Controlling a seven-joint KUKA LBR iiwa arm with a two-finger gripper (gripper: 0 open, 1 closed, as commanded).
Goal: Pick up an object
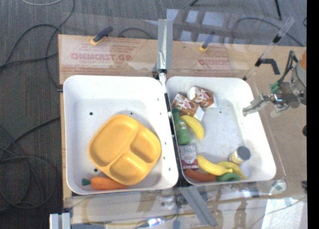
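Bananas (215,166) wait unpicked while the gripper (249,108), fingers' state unclear, hovers at the right bin's (259,168) edge, needing descent

A yellow plastic divided tray (125,148) lies in the left white bin (79,98); an orange carrot (102,183) rests at the bin's near edge.

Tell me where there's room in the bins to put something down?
Left bin: the bare white floor above the yellow tray, along the far wall. Right bin: the open middle between the banana and the right wall, above the small jar. Crowded: the right bin's left edge and near corner, and around the carrot.
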